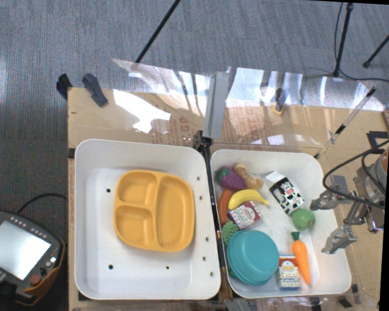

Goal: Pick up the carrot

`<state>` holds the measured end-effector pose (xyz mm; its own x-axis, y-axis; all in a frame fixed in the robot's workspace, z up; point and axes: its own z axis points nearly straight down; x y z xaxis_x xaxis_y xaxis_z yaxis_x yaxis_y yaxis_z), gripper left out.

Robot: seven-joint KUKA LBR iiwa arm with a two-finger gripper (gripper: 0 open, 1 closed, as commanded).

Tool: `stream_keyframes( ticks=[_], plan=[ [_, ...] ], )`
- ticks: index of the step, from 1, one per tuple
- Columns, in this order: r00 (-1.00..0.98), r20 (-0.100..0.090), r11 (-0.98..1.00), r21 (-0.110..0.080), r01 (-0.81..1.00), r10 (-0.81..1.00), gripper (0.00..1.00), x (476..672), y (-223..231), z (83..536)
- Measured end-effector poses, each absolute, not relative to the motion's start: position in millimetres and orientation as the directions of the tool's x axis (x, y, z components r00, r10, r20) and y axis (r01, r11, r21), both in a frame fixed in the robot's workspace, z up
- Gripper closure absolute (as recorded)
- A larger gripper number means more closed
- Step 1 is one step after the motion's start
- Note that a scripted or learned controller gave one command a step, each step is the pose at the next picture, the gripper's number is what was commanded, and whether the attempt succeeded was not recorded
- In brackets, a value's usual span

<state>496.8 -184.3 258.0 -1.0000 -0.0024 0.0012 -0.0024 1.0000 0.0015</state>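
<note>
The carrot (301,260) is orange with a green top and lies lengthwise in the right bin (332,277), close to that bin's right wall, tip towards the front. My gripper (328,224) hovers at the bin's right rim, just right of and slightly behind the carrot. It is open, its two grey fingers spread apart with nothing between them. The carrot is apart from the fingers and fully in sight.
Sharing the right bin are a green fruit (303,219), a milk carton (285,193), a banana (248,198), purple grapes (231,179), a teal bowl (252,256) and a small box (289,272) beside the carrot. A yellow divided plate (155,210) lies in the left bin (88,244).
</note>
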Motion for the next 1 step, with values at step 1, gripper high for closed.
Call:
stream_keyframes(
  ticks=[1],
  plan=[
    [-0.996,0.017,0.996,0.005,0.090,0.090,0.00,491.0,-200.3,121.4]
  ],
)
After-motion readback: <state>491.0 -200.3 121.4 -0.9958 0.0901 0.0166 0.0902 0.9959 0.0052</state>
